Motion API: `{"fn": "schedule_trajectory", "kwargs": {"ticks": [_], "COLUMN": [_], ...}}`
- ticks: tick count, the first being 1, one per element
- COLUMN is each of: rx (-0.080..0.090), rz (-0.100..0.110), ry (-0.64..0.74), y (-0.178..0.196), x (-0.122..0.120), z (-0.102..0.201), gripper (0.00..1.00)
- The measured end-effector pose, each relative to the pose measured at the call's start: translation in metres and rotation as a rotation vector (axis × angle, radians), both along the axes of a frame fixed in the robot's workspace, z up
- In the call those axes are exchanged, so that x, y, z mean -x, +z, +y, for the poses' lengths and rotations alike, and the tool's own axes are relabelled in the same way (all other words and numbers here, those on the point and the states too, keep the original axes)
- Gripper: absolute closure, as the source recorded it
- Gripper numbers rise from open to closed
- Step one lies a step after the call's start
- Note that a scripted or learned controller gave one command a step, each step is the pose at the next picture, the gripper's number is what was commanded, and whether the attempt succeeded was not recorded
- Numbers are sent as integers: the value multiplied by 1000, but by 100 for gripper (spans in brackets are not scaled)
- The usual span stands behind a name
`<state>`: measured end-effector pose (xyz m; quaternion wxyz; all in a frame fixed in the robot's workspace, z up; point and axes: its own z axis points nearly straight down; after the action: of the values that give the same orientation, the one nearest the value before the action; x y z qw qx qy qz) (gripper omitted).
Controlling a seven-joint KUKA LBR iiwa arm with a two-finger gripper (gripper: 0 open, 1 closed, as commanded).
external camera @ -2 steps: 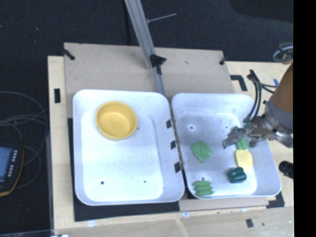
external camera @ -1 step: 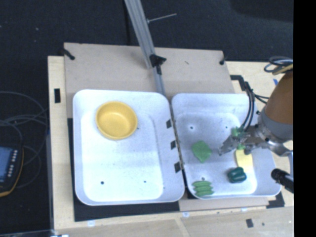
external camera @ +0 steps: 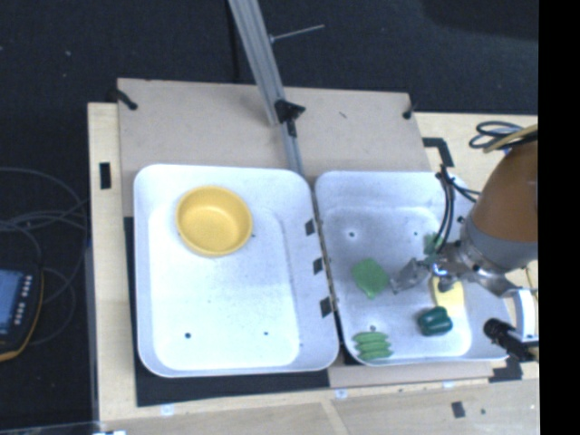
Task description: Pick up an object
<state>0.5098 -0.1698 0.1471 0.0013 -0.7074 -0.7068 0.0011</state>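
My gripper (external camera: 407,276) is low in the right bin (external camera: 381,188), reaching in from the right under the grey and orange wrist. It sits just right of a light green lump (external camera: 368,277), close to it; contact is unclear. A yellow piece (external camera: 448,294) lies under the wrist, partly hidden by it. A dark green block (external camera: 434,321) rests near the bin's front right. A ridged green piece (external camera: 371,343) lies at the front edge. A small green bit (external camera: 429,242) peeks out by the arm.
The left bin (external camera: 227,333) holds a yellow bowl (external camera: 214,220) at its back left. A metal pole (external camera: 263,57) slants up from the back between the bins. Cables lie at the bench's far right (external camera: 497,134).
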Motion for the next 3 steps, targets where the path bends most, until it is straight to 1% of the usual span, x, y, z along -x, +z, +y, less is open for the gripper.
{"fn": "schedule_trajectory", "kwargs": {"ticks": [1,2,3], "rx": [1,1,1], "rz": [-3,-8,-8], "ry": [0,-2,1], "y": [-47,-35,12], "x": [0,-1,-7], "z": [-1,-1,6], "gripper": [0,100,100]}}
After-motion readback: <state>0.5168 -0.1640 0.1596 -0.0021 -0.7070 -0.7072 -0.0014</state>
